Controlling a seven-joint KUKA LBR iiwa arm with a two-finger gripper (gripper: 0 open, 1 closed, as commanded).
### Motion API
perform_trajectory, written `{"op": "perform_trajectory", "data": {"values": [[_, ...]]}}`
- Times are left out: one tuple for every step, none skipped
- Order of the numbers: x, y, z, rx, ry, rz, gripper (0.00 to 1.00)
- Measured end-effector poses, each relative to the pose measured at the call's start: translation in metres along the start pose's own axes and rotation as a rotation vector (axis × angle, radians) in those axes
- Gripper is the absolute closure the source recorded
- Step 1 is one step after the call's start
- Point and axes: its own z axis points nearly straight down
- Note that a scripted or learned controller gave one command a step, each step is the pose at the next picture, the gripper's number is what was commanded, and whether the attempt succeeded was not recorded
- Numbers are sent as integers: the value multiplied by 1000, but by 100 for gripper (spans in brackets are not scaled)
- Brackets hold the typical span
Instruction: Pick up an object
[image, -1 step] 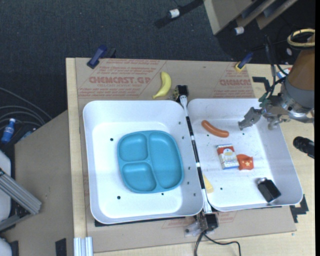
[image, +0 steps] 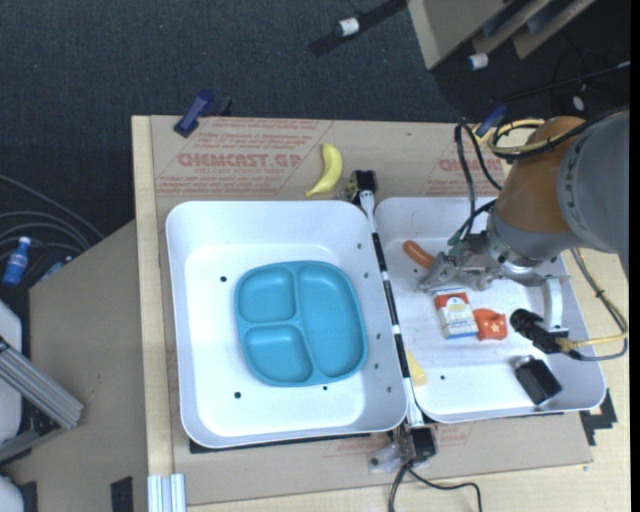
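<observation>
Below, table (image: 250, 150) of pale board carrying two white bins side by side. Left bin (image: 195, 250) holding a blue divided plate (image: 300, 322). Right bin (image: 480, 400) under the grey arm (image: 560, 190), gripper (image: 452, 272) low over its upper part, just above a small white and red box (image: 455, 313); fingers too blurred to tell. Beside the box, an orange-red piece (image: 490, 324); near the gripper's left, an orange carrot-like item (image: 418, 253). Behind the bins, a yellow banana (image: 326, 170).

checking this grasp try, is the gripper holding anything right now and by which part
Cannot be told. The gripper is down in the right bin, just above the small white and red box, with nothing visibly between its fingers.
</observation>
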Motion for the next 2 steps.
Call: {"op": "perform_trajectory", "data": {"values": [[0, 0, -10, -1, 0, 1, 100], [0, 0, -10, -1, 0, 1, 0]]}}
